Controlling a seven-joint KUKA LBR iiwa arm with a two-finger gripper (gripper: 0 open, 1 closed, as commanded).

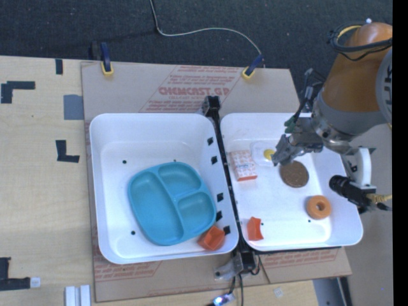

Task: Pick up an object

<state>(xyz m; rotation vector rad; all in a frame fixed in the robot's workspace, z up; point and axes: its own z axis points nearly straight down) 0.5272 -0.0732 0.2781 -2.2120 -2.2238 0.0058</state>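
Two white bins [102, 132] sit on cardboard. Gripper [280, 155] hangs low, its grip impossible to judge; brown disc [295, 174] just beside it, donut [318, 207] farther off. Nothing lifted yet.

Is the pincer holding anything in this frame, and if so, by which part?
It cannot be told. The pincer is low in the right bin, beside a brown disc and a small yellow item, but nothing shows between its tips.

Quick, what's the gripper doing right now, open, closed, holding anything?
Gripper: low over the right bin, beside the brown disc; open or closed cannot be told, nothing seen held.
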